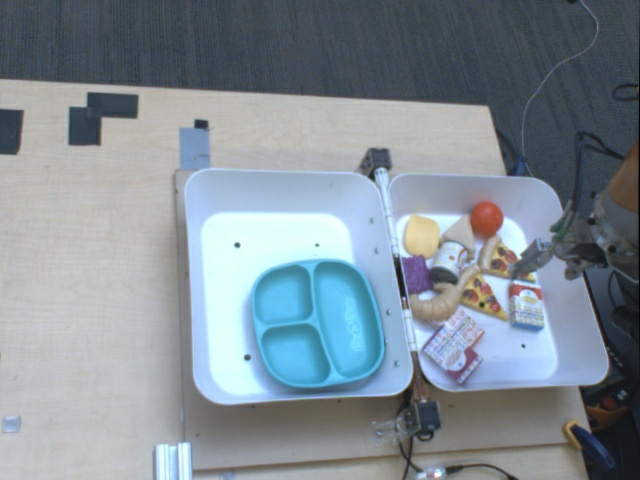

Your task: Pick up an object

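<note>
Here a pale wooden bench [90,268] on dark grey carpet [300,28] bears two white bins [215,268]; jaws' state unclear.

1. We see the arm [615,213] cut off by the right edge, so most of its body lies out of frame.
2. We cannot tell how the gripper [533,256] stands; it is too small and dark.
3. The croissant [437,304] covers part of the purple item [416,276], which we cannot identify.
4. Print on the small carton [526,305] is too fine to read.
</note>
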### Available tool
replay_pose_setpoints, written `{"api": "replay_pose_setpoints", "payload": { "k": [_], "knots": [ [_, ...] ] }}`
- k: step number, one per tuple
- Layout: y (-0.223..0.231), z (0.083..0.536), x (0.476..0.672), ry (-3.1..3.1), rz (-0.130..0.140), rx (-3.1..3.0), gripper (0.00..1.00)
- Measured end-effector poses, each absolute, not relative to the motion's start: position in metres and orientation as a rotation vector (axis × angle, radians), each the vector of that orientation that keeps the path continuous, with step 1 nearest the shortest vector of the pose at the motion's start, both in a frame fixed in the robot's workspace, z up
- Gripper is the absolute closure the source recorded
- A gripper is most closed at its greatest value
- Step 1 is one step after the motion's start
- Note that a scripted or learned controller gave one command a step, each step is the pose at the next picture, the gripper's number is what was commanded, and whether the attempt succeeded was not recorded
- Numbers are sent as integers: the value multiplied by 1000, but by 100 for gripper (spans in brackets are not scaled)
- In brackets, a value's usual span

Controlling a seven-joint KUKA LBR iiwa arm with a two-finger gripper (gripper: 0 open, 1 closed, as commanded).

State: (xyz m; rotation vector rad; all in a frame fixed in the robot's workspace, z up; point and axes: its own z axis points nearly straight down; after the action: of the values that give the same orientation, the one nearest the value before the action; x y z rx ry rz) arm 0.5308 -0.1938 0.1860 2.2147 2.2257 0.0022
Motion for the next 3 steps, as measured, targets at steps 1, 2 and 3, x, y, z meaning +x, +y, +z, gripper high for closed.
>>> {"api": "replay_pose_setpoints", "payload": {
  "k": [1,2,3],
  "knots": [
    [-174,99,541,2216,10,2208,0],
    [-175,110,543,2215,13,2203,100],
    [-175,110,543,2215,13,2204,0]
  ]
}}
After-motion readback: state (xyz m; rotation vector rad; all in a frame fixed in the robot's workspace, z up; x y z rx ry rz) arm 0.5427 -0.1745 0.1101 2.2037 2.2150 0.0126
